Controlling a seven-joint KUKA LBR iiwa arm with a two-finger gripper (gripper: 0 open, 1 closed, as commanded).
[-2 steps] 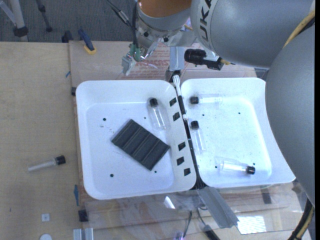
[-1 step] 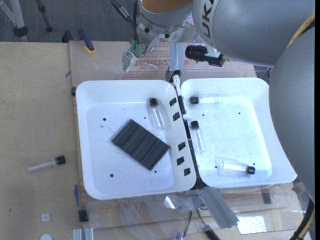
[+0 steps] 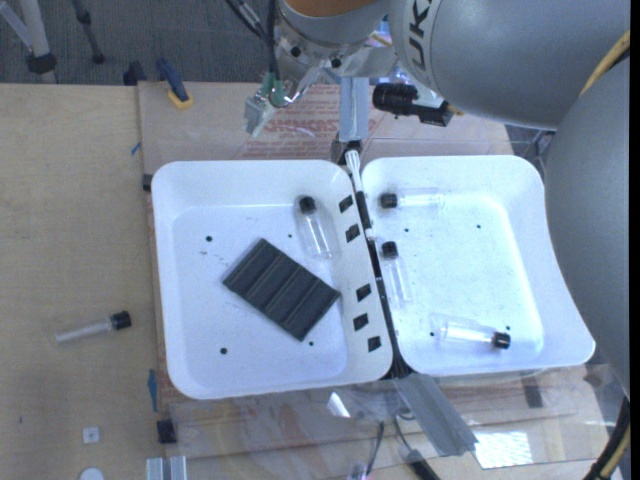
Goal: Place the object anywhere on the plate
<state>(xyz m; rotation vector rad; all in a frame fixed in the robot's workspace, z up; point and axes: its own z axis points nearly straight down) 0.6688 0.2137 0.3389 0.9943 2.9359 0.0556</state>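
In the camera view, the end effector (image 3: 300, 83) hangs at the top centre of the frame, above the far edge of the two bins; I cannot tell its state. The dark ribbed plate (image 3: 280, 288) lies flat in the left bin (image 3: 190, 368). A clear vial (image 3: 315, 228) with a black cap rests just beside the plate's upper right corner. It looks the handiest object: the arm should descend over its middle, grip across the narrow width, lift clear, then set it down at the plate's centre so it cannot roll off.
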